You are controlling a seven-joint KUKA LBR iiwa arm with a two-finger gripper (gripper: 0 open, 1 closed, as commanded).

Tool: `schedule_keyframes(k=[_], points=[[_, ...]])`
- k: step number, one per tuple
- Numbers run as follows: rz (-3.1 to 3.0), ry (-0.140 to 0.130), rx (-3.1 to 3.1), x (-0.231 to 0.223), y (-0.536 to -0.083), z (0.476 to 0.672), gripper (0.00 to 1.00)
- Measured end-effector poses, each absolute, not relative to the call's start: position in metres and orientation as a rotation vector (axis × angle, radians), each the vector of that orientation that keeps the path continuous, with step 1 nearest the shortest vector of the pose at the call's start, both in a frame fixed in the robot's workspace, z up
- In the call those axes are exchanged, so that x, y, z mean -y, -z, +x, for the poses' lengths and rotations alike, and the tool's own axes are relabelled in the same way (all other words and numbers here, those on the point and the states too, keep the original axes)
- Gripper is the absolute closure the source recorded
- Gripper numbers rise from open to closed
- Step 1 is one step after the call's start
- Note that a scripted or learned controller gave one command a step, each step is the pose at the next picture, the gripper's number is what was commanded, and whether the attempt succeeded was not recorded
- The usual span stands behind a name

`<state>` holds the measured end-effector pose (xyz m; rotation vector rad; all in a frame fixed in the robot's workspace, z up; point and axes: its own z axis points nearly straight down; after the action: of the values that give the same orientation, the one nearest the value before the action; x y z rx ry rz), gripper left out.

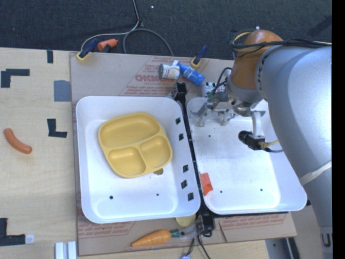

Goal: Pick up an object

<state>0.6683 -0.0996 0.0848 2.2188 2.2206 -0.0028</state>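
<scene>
Yellow divided plate point(136, 143) lies in the left bin point(89, 161), well apart from the open, unladen fingers point(212, 116).

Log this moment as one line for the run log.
gripper: over right bin, far end, holding nothing visible | yellow plate: in left bin | carrot: on bench, outside bins
</scene>
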Motion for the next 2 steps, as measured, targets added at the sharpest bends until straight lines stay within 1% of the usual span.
schedule_keyframes(k=[1,2], points=[[2.216,0.003,-2.221,0.1000,-0.0957,0.6688,1.00],[2.216,0.004,-2.220,0.1001,-0.0953,0.6688,0.00]])
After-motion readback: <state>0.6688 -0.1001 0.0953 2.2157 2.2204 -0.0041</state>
